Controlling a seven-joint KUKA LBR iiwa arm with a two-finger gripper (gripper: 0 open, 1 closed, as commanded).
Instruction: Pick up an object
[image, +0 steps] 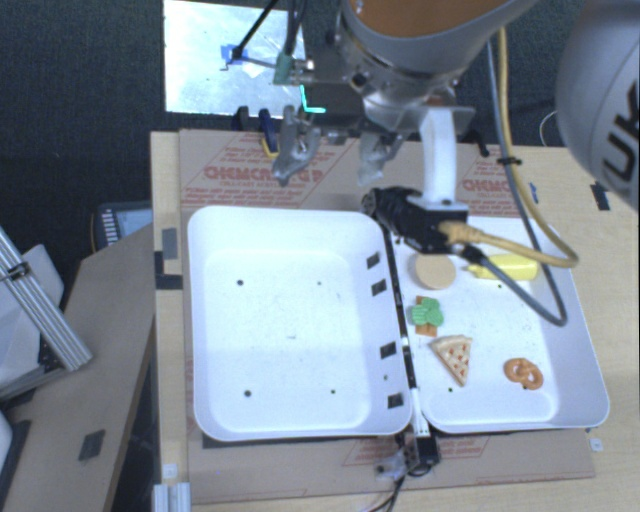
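Note:
My gripper (335, 155) hangs high above the back rim of the bins, over the cardboard sheet. Its two metal fingers (296, 150) stand wide apart, open, with nothing between them. The right bin (575, 350) holds a round tan cookie (435, 272), a yellow block (512, 266), a small green piece (427, 313), a pizza slice toy (453, 357) and a pretzel (523, 373). All of them lie well below and to the right of the gripper. The arm's body covers the right bin's back corner.
The left bin (290, 320) sits beside the right one, with a hinged divider (400, 320) between them. A black fitting (412, 218) with grey and yellow cables (520, 255) hangs over the right bin's back. Aluminium framing (40, 310) stands at far left.

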